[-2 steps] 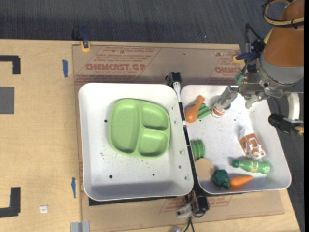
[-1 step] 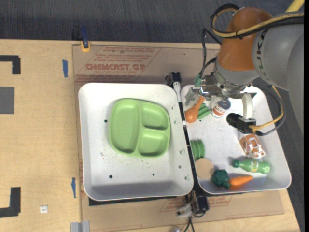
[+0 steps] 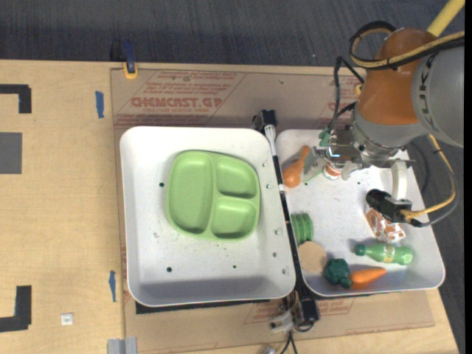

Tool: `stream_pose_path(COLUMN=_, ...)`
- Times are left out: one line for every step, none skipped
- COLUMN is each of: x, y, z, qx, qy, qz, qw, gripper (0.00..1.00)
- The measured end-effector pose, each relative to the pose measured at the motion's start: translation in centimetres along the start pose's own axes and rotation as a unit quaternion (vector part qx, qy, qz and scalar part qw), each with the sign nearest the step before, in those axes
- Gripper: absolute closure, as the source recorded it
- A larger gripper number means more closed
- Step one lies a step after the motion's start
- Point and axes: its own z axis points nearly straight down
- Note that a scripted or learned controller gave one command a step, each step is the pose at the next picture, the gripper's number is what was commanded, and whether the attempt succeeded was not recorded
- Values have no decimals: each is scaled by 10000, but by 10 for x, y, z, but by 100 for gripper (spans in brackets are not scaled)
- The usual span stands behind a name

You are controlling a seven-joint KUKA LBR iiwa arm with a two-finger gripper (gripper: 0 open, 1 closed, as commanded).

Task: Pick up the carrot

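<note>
Arm over right bin

Arm (image 3: 413, 87) hangs above the right bin (image 3: 428, 271); its gripper (image 3: 333, 157) sits near the far rim, grip state unclear, perhaps unloaded. Left bin (image 3: 140, 198) holds a plate (image 3: 214, 194). Carrot (image 3: 366, 276) lies well nearer than the jaws, beside broccoli (image 3: 338, 271).

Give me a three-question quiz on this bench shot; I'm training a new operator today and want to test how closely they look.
1. True or false: the green divided plate lies in the right bin.
2. Which item lies just left of the carrot at the right bin's front edge?
A. a green bottle
B. a dark green broccoli piece
C. a tan round disc
3. Fill in: the gripper hovers over the ____ part of the right bin, away from the carrot.

Key
1. False: it lies in the left bin.
2. B, the broccoli piece.
3. Back.
</note>
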Motion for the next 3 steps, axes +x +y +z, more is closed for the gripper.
stream_pose_path(x=23, y=6, z=0, qx=-18, qy=-2, qz=-52, qw=10000, gripper=0)
stream_pose_path(x=-61, y=-21, z=72, qx=-4, qy=-5, qz=1, qw=10000, gripper=0)
stream_pose_path(x=-68, y=-84, z=94, qx=-106, qy=-25, qz=-1655, qw=9862, gripper=0)
